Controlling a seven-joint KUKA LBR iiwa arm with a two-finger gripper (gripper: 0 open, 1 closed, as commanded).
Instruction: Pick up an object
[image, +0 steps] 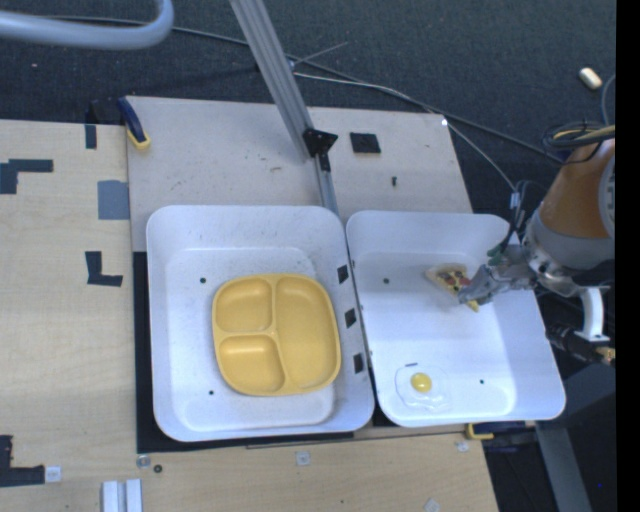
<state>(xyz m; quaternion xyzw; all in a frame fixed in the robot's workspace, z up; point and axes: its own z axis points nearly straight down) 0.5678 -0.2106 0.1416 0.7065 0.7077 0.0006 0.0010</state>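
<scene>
Tabletop (250, 150) first: pale wood, dark tape marks on the left, a slanted metal pole (285, 90) crossing down to the seam between my two bins. Left bin (170, 300) holds a yellow plate (275, 333) with three compartments, lying flat, roughly centred, a bit toward the near wall. Right bin (520, 370) sits just beside it, rims touching or nearly so.

My arm (580, 215) comes in from the right, orange band visible, wrist hanging over the right bin's far right part. Claw (478, 290) is low inside that bin, pointing left. Can't tell whether it's spread or pressed together, too small and dark at the tip.

Two things in the right bin. A small tan item (447, 275) with reddish bits, blurry, can't identify it, lies in the far half, right at the claw tip; touching or just beside, can't say which. I don't see it between the claw parts. A toy fried egg (420, 386), white with yellow yolk, lies flat near the front wall, well apart from the claw.

Smallest: yellow-blue clamp (133, 125) at the tabletop's far left corner.
</scene>
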